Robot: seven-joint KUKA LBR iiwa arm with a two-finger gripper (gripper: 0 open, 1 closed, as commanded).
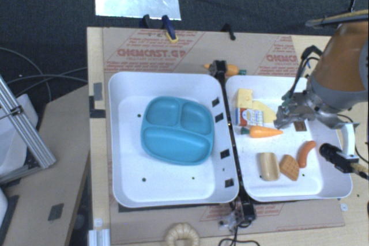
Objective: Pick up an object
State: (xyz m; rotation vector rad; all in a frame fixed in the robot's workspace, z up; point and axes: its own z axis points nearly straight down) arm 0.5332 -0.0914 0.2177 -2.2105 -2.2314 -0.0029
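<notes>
The right bin [331,184] holds several toy foods. An orange carrot [265,132] lies near the middle, with a small red and white carton [249,117] and a yellow cheese wedge [247,98] behind it. Toward the front lie a tan bread roll [267,166], a brown waffle piece [289,167] and an orange sausage [306,152]. My gripper [290,116] hangs low over the bin, just right of and above the carrot's tip, close to a small dark brown piece [300,125]. Nothing is visibly held.
The left bin [124,124] holds a blue divided plate [177,128]. A black divider [228,124] runs between the bins. The arm's grey and orange body [343,75] covers the right bin's far right corner. A tan ring [183,234] lies on the bench in front.
</notes>
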